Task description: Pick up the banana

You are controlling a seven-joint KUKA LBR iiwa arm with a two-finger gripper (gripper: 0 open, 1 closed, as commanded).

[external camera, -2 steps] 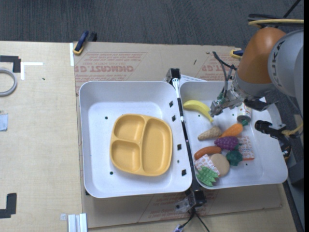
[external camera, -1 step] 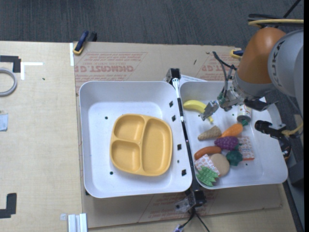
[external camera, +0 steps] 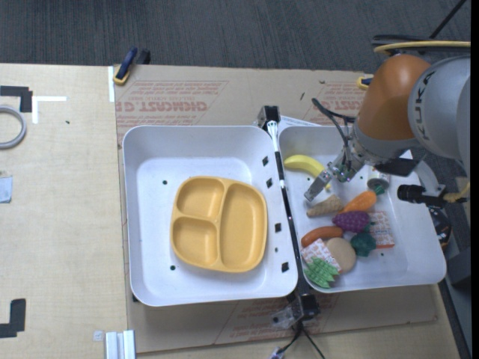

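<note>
The yellow banana (external camera: 301, 164) lies in the right bin (external camera: 419, 271), near its upper left corner and close to the wall between the bins. My gripper (external camera: 320, 187) hangs low over the right bin, just right of and below the banana's right end. It reaches down-left from the grey wrist and orange band (external camera: 393, 99). Nothing can be seen lifted off the bin floor.
Below the gripper the right bin holds a beige cone (external camera: 323, 208), a carrot (external camera: 362, 200), purple grapes (external camera: 350, 220), a sausage (external camera: 322, 235), a round bun (external camera: 343, 254), a green piece (external camera: 364, 243) and a green-white packet (external camera: 320, 271). The left bin (external camera: 142, 200) holds a yellow divided plate (external camera: 221, 224).
</note>
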